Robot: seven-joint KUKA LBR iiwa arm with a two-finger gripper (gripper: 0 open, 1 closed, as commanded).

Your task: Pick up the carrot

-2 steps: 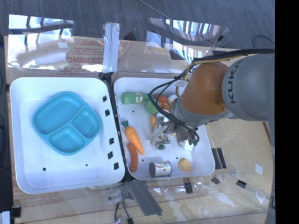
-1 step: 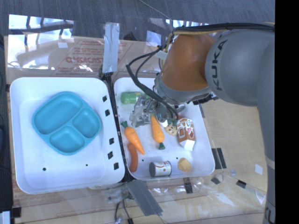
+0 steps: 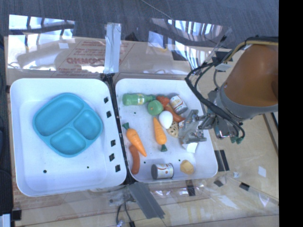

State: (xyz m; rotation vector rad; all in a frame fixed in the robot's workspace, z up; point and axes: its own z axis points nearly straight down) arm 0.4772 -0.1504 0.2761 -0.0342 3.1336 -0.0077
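Nearest, a can (image 3: 162,170) lies in the right bin (image 3: 208,167). Farther back, the carrot (image 3: 159,132) rests untouched mid-bin, just left of the hand (image 3: 191,131); I cannot tell the hand's state. The pickup remains undone.

A single fixed camera sits above the wooden bench (image 3: 246,174) and looks down on it at a slant, far enough back to take in both shallow white plastic bins. The left white bin (image 3: 28,169) fills the left half of the frame, the right white bin (image 3: 208,162) sits just right of centre, and a strip of grey tape (image 3: 112,46) runs away from the seam between them toward the top. The grey robot arm with its orange band (image 3: 253,77) comes in from the right edge, close under the lens, so it looms large
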